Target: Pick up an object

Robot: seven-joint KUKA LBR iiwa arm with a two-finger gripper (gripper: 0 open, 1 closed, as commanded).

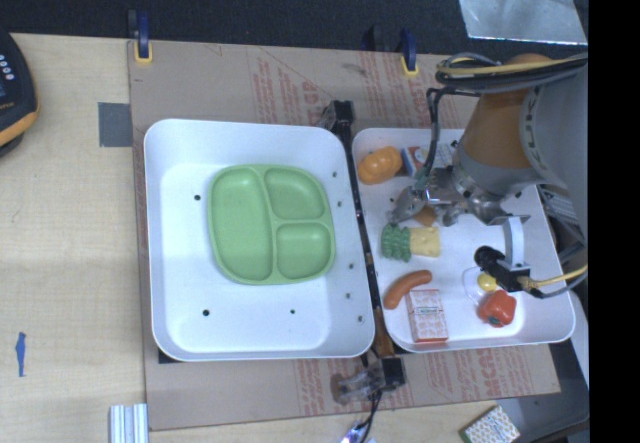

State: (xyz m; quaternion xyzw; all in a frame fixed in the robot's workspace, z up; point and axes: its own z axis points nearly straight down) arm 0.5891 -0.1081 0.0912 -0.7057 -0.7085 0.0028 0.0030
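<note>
Cardboard-lined bench under me, two white bins side by side, the left bin (180,321) bearing a green divided plate (270,223). My gripper (425,203) hangs low in the right bin (545,331), and whether it grips anything I cannot tell. Just below it lie a green toy (396,243) and a yellow block (427,242), probably the nearest targets, with the sausage (407,287) further toward the front rim.
</note>
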